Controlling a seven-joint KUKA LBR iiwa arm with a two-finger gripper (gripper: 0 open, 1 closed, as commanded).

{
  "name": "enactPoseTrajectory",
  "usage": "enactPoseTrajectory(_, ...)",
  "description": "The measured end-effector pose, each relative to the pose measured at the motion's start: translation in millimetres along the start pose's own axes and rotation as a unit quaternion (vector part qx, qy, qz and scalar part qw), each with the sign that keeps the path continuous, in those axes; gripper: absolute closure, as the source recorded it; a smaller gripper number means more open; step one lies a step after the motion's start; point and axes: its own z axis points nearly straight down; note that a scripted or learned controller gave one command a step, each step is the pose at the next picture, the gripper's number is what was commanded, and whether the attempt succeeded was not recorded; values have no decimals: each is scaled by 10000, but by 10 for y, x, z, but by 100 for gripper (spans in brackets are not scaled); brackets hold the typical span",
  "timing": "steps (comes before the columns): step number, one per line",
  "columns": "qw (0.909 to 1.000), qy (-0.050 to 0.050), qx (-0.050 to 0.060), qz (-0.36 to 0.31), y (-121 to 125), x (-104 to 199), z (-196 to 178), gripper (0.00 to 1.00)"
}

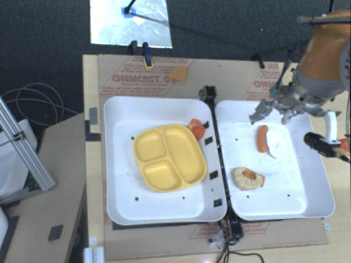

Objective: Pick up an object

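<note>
I am hovering my claw (272, 109) over the far edge of the right bin (307, 201), fingers spread apart and gripping nothing. By my judgement, this is the approach step, before any grasp. The orange sausage (262, 138) is lying on the bin floor just below the claw, untouched. Next, I am needing to descend, straddle it along its narrow width, then close.

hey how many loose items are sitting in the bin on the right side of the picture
2. An orange sausage-shaped piece lies near the bin's back, just below the claw. A tan, shell-like piece lies nearer the front. The arm could hide something at the bin's right edge.
</note>
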Motion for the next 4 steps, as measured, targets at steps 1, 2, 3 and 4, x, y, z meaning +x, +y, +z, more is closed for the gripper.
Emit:
enactPoseTrajectory(1, 10000, 0, 35, 34, -265, -518, 864, 0)
enactPoseTrajectory(2, 10000, -12, -32, -5, 283, -821, 1540, 0)
enactPoseTrajectory(3, 10000, -21, -69, -11, 296, -817, 1374, 100)
enactPoseTrajectory(4, 10000, 4, -15, -24, 180, -213, 613, 100)
